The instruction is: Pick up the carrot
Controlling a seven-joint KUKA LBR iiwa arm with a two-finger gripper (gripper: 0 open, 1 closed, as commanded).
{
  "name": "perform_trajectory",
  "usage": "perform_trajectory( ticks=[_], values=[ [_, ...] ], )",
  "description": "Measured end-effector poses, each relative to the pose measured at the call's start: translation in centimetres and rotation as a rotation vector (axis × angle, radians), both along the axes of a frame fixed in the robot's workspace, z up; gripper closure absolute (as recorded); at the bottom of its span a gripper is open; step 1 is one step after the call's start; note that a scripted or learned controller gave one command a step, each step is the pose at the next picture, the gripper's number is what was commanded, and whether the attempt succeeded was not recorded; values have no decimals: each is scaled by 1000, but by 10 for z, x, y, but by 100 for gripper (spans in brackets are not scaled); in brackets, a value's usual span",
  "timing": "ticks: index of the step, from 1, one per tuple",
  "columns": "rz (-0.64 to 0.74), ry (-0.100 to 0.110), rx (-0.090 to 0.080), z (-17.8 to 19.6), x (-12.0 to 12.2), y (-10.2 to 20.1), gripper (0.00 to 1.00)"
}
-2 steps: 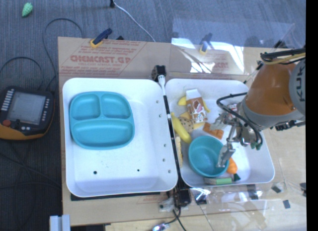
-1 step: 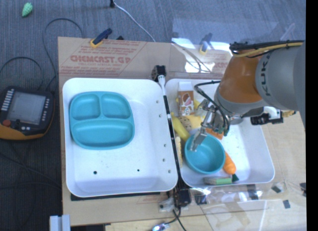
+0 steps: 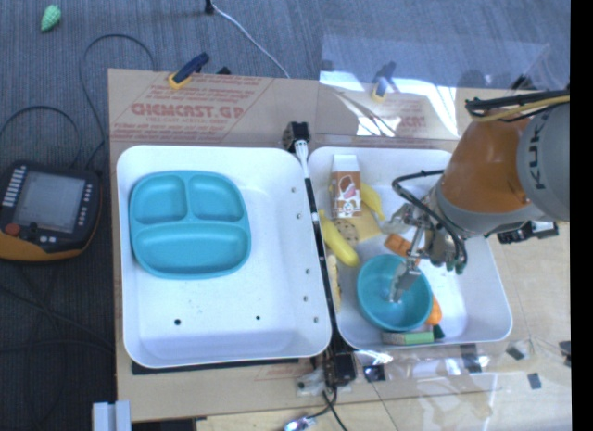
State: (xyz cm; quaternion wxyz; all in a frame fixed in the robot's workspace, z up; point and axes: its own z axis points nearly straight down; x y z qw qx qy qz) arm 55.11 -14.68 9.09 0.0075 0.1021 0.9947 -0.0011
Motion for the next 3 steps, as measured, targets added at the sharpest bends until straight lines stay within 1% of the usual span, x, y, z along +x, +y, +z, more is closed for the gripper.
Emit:
perform_trajectory(
  ticks=[1, 2, 3],
  values=[
    [3, -6, -2, 13, 3, 1, 100],
    [-173, 7, 7, 96, -33, 90, 100],
    [-177, 12, 5, 93, -34, 87, 0]
  ],
)
